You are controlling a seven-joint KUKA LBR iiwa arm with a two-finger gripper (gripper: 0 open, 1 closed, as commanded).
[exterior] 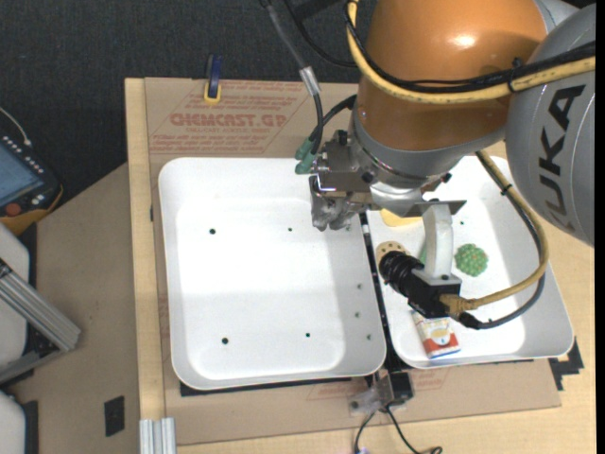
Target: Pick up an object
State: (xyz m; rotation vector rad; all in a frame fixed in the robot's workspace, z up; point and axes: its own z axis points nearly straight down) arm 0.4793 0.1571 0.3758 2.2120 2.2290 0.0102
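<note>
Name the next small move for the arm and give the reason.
Probably shift the gripper toward the right bin before descending. It hangs over the divide between the bins, while the green object and the small red-and-white box lie in the right bin.

This is a robotics lab or test cell. A grey and orange industrial arm (454,64) with loose cables hangs over two shallow white bins (189,253) on a cardboard-covered surface (236,112), with aluminium framing (33,305) at the left over dark carpet (95,26).
</note>
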